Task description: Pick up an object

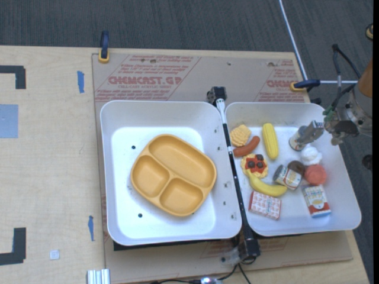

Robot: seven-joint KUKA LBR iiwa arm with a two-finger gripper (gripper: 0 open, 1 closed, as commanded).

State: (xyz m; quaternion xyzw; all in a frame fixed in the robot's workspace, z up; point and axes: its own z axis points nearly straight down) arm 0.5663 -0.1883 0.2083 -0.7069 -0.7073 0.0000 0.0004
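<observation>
- You have not got anything lifted yet: every toy lies on the floor of the right-hand shallow white bin (353, 218), and the pincer (308, 136) hangs over that bin's far right corner with nothing visibly between its tips.
- You cannot tell from this slant how far the pincer is open; its metal tip blurs into a small round brownish piece under it.
- What is left for you: close on one item, then raise it clear of the bin.
- The nearest candidates sit just beside the pincer: a white lumpy toy (310, 155) and a red-orange round toy (316, 174).
- Count for the right bin, roughly ten toys: one yellow corn cob (270, 140), one yellow banana (267, 187), one red sausage (246, 147), one waffle-patterned cracker (239, 135), one fruit-topped tart (255, 165), one small printed can (288, 177), one red-and-white carton (317, 200), one flat patterned packet (265, 205).
- Count for the left-hand white bin (112, 158): one orange three-compartment plastic plate (172, 174), in the middle.
- Two bins in all on the counter (47, 158).
</observation>
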